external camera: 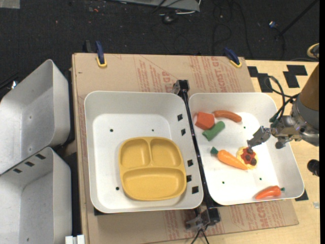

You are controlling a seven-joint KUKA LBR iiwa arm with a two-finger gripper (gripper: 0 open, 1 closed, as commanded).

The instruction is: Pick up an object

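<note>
A yellow divided plate (pixel 152 168) sits in the left bin (pixel 96 136) on the desk (pixel 137 70). In the right bin (pixel 284 151), an orange-red block (pixel 205 119) and green block (pixel 214 130) lie at ten o'clock from the claw (pixel 255 140), a sausage (pixel 227 115) at eleven. The carrot (pixel 231 159) lies at eight o'clock, beside a yellow piece with dark topping (pixel 248 157) just below the claw; a red pepper (pixel 267 192) lies at six. The arm (pixel 299 121) reaches in level from three o'clock, its claw low over the bin, gripping nothing visible; how wide it stands cannot be told.
</note>
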